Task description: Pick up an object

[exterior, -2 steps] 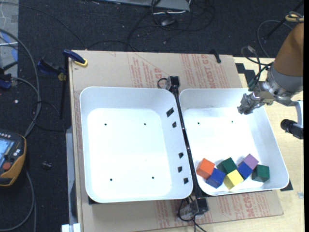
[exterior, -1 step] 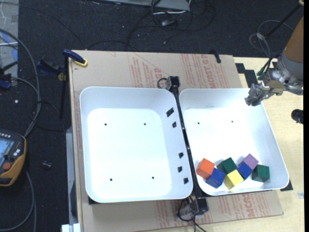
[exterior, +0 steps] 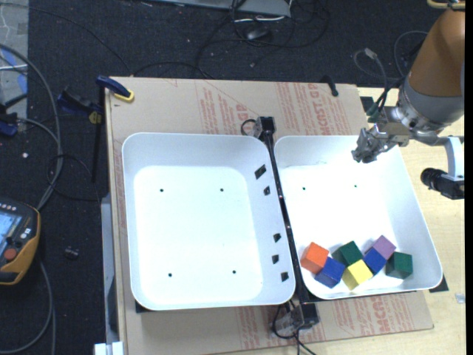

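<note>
My fingers [exterior: 364, 152] small, dark; spread or clenched, cannot tell. They hover over right bin [exterior: 418, 205] far rim. Blocks [exterior: 355, 261] cluster at near edge, well apart. Open floor between.

Bunch of little blocks [exterior: 355, 261] huddled at the right bin's [exterior: 414, 198] near edge: orange, blue, yellow, purple, two green.

Two shallow white plastic bins sit side by side on a cardboard-covered worktop [exterior: 222, 106]; the left bin [exterior: 140, 220] holds no blocks. In the right bin's [exterior: 414, 198] near corner cluster small blocks: orange [exterior: 315, 257], blue [exterior: 330, 271], yellow [exterior: 358, 274], dark green [exterior: 346, 254], purple [exterior: 383, 246] and another green [exterior: 400, 264]. The grey arm's gripper [exterior: 365, 151] hangs over that bin's far edge, well apart from them.
</note>
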`<state>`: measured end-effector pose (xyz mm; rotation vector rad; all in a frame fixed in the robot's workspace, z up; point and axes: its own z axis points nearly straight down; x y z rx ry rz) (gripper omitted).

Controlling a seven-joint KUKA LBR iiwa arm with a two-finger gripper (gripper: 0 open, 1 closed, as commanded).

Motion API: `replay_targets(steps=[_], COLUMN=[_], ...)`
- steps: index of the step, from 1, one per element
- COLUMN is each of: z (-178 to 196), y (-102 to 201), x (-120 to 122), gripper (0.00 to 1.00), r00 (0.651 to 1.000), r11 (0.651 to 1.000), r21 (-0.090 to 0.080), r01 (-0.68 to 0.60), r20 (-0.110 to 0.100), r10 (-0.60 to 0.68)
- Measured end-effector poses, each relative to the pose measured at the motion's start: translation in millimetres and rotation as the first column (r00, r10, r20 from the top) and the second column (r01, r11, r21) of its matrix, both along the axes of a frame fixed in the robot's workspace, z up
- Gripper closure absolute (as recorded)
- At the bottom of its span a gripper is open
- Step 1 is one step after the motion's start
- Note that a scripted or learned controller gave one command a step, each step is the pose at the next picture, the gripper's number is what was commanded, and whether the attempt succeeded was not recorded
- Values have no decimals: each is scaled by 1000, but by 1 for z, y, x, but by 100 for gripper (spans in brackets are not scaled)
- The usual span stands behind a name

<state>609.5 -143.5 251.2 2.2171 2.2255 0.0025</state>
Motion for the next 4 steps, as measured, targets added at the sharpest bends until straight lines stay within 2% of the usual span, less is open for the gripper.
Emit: replay_targets(steps=[1,2,4], z=[-13,-5,-18], y=[49,100,202], x=[-2,-3,-18], gripper=[100,100,100], r00=[1000,1000,1000], r11=[1000,1000,1000], r21=[0,0,0], r01=[0,-1,0], r20=[-2,-1,-2], r10=[0,1,0])
